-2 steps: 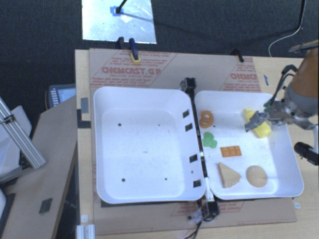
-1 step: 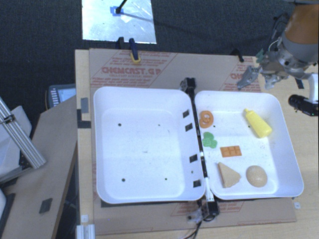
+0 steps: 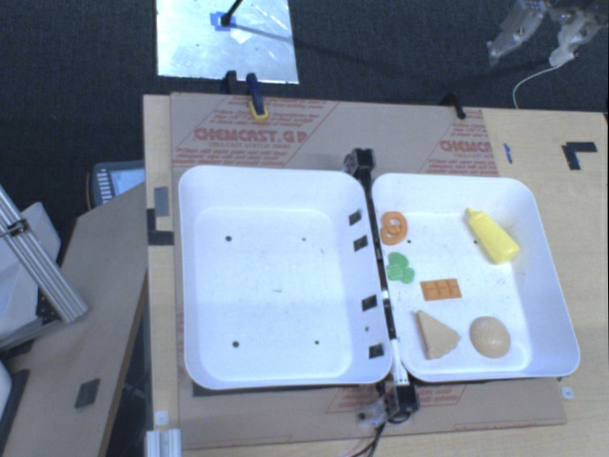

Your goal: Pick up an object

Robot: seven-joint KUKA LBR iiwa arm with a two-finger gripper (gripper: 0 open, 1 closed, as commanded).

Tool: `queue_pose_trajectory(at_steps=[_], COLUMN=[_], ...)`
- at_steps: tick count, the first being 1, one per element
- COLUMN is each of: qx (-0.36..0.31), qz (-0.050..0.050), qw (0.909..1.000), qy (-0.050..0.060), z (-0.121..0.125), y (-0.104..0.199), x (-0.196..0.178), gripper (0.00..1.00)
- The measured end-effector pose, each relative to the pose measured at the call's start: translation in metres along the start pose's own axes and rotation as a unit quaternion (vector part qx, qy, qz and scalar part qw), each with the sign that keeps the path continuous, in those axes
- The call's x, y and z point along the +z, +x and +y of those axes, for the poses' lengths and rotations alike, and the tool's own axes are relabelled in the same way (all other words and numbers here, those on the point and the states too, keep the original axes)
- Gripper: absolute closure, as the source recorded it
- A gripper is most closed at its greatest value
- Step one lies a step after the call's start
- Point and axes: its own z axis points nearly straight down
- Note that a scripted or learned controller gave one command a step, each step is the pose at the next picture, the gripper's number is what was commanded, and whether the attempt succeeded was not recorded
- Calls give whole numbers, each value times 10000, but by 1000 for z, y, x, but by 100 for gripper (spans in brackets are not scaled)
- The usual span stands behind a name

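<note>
We saw the gripper parked at the top right corner, well off the bench and far from both bins, with nothing between its fingers; they looked spread apart. All candidate objects sat in the right bin: orange ring near the divider, yellow bottle toward the far right side, green piece just below the ring, orange waffle block near the middle, tan wedge and beige egg-like lump side by side along the near edge, apart from each other. The left bin held none of them. A shiny metal sheet lay beyond the bench at top left.
</note>
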Motion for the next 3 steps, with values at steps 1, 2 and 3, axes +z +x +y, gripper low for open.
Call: queue_pose_trajectory(at_steps=[1, 2, 3], qx=[-1, -17, -22], qz=[3, 24, 28], qw=[10000, 10000, 9999], qy=[69, 79, 96], z=[0, 11, 11], y=[-2, 85, 196], x=[-1, -23, -17], gripper=[100, 100, 100])
